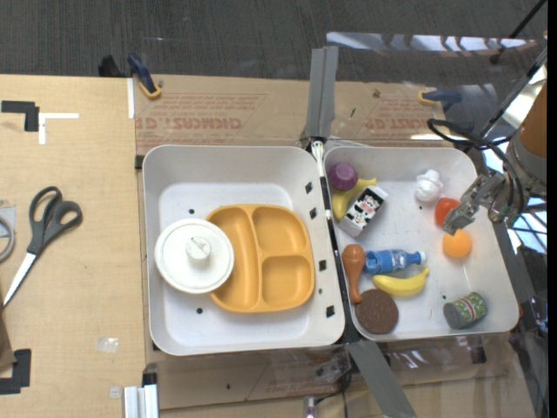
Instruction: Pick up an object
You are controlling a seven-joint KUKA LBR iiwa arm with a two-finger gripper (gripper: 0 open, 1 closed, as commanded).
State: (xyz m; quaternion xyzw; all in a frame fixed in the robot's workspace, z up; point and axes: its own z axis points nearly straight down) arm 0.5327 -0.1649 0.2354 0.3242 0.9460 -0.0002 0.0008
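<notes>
The bench [70, 320] carries two white bins side by side, and I take the right bin [500, 264] as my landmark. Left of it stands the left bin [165, 168], which holds a yellow divided tray [270, 255] and, touching the tray's left part, a round white lid [194, 253]. Far to the left of the landmark, on the bare bench, lies a pair of scissors [39, 233].

The arm [531, 138] enters over the right wall of the right bin. Its gripper [459, 219] hangs low inside this bin near the right wall, just above an orange ball [458, 245] and beside a red object [445, 207]. The fingers look close together, with no object between them.

In the middle of the right bin lie a blue bottle [392, 260] and a banana [402, 281], touching each other. Near the left wall are a small milk carton [363, 210], a purple object [344, 176] and a brown drumstick [353, 268]. Near the front wall are a dark round cookie [378, 312] and a green can [466, 310]. A white object [427, 185] lies near the back wall.
</notes>
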